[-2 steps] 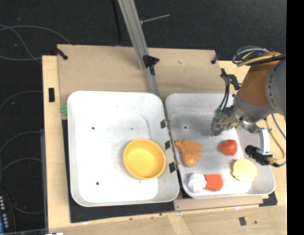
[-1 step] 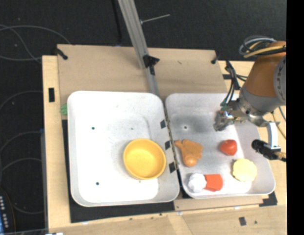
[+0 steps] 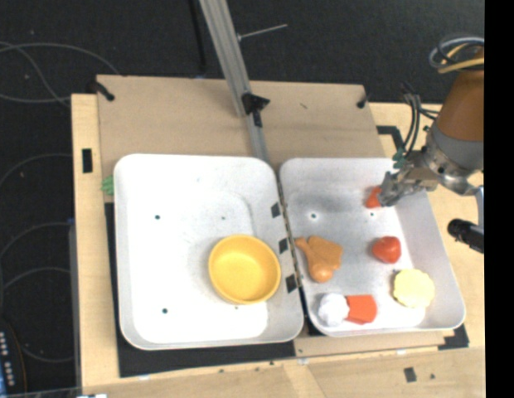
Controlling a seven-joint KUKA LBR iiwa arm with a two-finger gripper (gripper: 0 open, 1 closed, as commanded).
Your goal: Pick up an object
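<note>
No writing or label can be read on anything here. My gripper (image 3: 393, 191) is low in the right bin (image 3: 340, 181), touching a small red-orange piece (image 3: 373, 198) near the far wall; I cannot tell its state. A yellow bowl (image 3: 244, 269) sits in the left bin (image 3: 174, 197).

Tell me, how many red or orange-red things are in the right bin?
3: a red ball mid-right, an orange-red block near the front, and a small red piece at the gripper, partly hidden.
</note>
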